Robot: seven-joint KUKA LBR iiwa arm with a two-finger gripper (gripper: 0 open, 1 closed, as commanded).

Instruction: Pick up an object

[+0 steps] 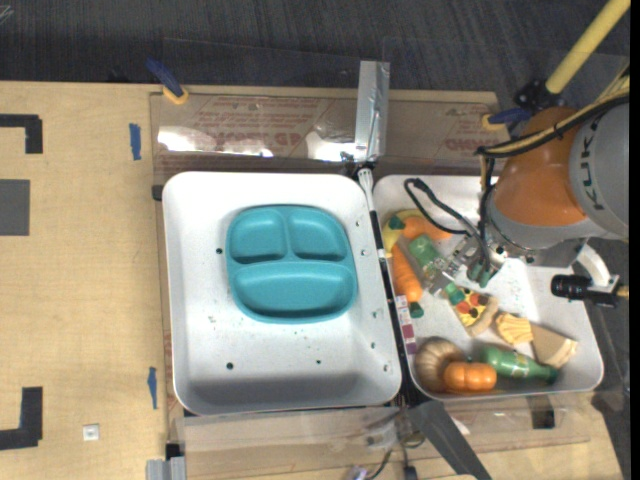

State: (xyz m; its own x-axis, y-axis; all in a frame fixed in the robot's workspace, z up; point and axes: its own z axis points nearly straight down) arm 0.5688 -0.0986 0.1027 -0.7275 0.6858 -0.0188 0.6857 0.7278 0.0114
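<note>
My gripper [458, 268] hangs low in the right bin [590, 368], under the arm's orange band [535, 183]. It sits right over a small green toy [424, 251] and next to an orange carrot [405, 274]. Several other toy foods lie in this bin: a yellow-orange piece [410, 227], a pizza-like slice [474, 313], a yellow ridged piece [513, 328], a tan wedge [553, 348], a green cucumber-like piece [517, 365], a small orange fruit [470, 375] and a brown round piece [431, 355]. I see nothing clearly held.
The left bin [200, 348] holds a teal divided plate [291, 261]. Black cables [430, 203] loop from the wrist across the right bin's far part. A ridge [385, 298] separates the two bins. Cardboard and a taped metal strip [372, 108] lie behind them.
</note>
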